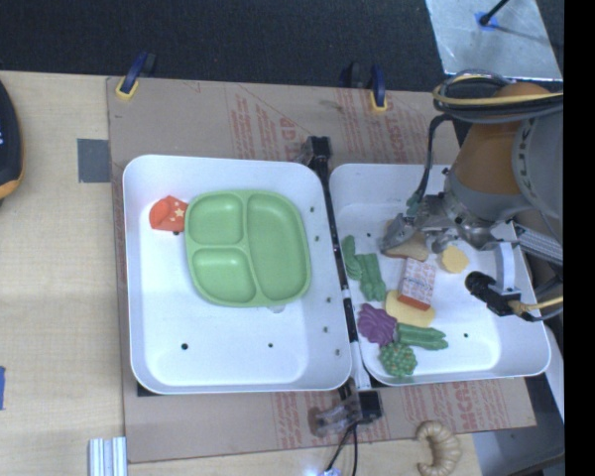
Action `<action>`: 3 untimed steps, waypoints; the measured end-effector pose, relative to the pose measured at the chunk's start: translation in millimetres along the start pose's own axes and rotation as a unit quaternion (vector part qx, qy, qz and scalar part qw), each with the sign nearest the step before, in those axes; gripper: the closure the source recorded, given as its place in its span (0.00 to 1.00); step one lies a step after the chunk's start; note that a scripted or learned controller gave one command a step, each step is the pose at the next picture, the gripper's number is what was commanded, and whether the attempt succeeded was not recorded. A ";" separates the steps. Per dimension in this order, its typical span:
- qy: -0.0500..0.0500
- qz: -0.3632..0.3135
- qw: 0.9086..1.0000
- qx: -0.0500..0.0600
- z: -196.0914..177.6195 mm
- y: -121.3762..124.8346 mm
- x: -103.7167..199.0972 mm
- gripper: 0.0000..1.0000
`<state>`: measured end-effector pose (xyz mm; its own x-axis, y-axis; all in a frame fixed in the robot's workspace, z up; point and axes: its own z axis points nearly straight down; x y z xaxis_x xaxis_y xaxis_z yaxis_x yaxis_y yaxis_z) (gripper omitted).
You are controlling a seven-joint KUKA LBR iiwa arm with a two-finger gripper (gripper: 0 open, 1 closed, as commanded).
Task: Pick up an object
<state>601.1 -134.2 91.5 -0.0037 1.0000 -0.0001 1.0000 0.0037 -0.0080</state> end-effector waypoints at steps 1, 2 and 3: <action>0.000 -0.001 1.000 -0.005 -1.9 58.0 13.0 0.00; 0.000 0.000 1.000 0.000 -0.2 16.8 3.9 0.00; 0.000 0.000 1.000 0.000 0.0 -7.3 -6.7 0.00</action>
